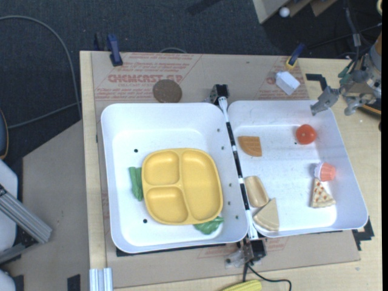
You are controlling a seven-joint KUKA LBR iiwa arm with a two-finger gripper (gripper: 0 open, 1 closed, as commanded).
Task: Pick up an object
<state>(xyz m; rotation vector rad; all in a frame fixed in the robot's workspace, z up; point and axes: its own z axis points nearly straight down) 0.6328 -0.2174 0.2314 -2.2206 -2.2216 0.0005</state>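
Gripper (337, 103): fingers apart, nothing between, over right bin's (285, 224) far right corner | Red ball (306, 134): nearest object, lying unobstructed | Pizza slice (321, 194), pink piece (327, 172) near right | Yellow tray (182, 185): left bin (115, 162)

The right bin's (285, 111) middle lies bare between the tomato (306, 134) and the bread (255, 191).

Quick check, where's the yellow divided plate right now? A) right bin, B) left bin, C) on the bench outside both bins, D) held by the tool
B: the yellow divided plate lies flat in the left bin, with green pieces poking out at its left and lower edges, while the tool is over the far right corner of the right bin.
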